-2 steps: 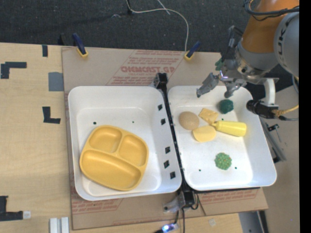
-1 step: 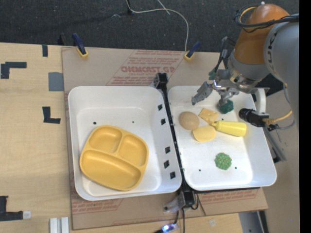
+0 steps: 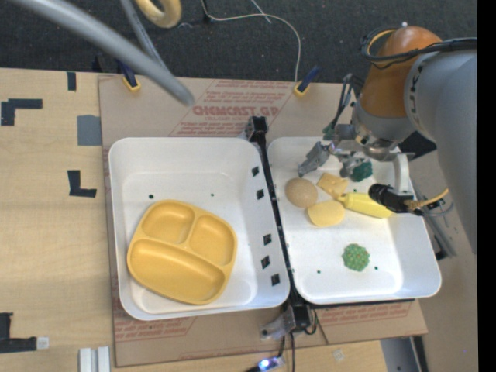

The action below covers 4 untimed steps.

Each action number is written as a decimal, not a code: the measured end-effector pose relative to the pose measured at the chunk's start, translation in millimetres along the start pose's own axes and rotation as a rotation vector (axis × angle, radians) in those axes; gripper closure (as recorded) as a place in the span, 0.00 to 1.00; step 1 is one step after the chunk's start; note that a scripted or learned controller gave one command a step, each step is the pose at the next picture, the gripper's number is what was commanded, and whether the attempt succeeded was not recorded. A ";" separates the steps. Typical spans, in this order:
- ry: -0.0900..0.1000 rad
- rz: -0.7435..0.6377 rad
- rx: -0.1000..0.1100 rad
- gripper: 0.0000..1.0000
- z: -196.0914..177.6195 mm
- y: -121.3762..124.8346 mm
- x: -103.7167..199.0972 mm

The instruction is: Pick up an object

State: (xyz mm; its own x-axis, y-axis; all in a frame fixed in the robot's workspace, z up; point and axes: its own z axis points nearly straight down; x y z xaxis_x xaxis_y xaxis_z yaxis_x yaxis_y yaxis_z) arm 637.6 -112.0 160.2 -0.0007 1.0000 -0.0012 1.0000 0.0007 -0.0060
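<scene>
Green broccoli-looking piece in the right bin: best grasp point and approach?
Take the green piece across its middle, coming straight down from above. It looks small, rounded and low, so no side seems better than another. It lies alone on the right bin floor, apart from the yellow pieces and the walls, so pincer fingers should have room either side.
</scene>
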 end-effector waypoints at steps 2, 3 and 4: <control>0.001 -0.002 -0.007 1.00 47.8 -0.8 6.8; 0.001 0.000 -0.008 1.00 5.4 -0.4 4.6; 0.001 -0.002 -0.011 1.00 -56.9 0.6 10.7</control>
State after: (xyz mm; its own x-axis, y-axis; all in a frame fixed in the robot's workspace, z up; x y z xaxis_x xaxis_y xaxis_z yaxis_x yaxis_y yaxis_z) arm 638.6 -101.2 217.1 -0.0023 1.0000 0.0000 1.0000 0.0023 0.0047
